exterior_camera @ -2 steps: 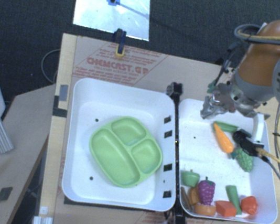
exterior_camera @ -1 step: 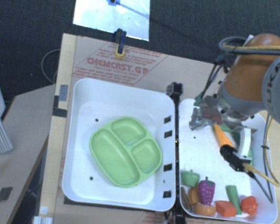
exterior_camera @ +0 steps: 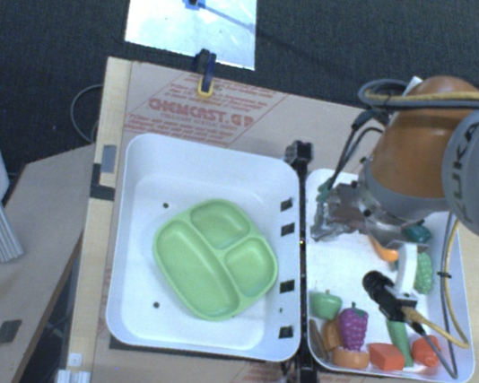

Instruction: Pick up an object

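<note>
A wooden counter (exterior_camera: 56, 201) stood on dark carpet (exterior_camera: 52, 9) and carried two white bins. The left bin (exterior_camera: 152, 171) held a green divided plate (exterior_camera: 214, 259). The gripper (exterior_camera: 337, 219) hung over the right bin (exterior_camera: 337, 261); whether it was spread could not be told. Toy foods, among them purple grapes (exterior_camera: 352, 326), lay clustered at that bin's near end.

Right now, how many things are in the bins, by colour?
Green: 5, the tray, a piece, a pod, a stick, a teal bit
Orange or red: 4
Purple: 1, grapes
Black: 1
White: 1
Total: 12, partly hidden by the arm.
</note>
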Action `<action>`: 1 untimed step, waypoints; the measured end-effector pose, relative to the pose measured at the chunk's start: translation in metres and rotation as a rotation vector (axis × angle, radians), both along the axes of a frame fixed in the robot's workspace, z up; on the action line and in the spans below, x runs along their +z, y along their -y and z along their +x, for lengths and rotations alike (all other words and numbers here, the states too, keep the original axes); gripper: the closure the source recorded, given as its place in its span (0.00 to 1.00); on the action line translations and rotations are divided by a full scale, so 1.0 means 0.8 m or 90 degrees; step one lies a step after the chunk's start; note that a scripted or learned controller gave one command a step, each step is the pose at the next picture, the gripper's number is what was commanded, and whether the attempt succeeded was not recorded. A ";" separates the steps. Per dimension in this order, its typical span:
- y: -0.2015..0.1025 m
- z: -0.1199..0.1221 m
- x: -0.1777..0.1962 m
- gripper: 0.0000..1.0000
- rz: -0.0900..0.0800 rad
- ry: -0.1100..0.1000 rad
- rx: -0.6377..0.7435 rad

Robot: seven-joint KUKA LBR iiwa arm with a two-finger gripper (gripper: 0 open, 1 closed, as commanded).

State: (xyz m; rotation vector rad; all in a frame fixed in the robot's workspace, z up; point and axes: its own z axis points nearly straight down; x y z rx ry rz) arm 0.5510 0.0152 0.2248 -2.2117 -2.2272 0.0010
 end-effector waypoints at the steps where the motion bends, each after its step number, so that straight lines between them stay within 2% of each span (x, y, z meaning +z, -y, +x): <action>1: -0.032 -0.032 0.004 1.00 0.000 0.000 0.000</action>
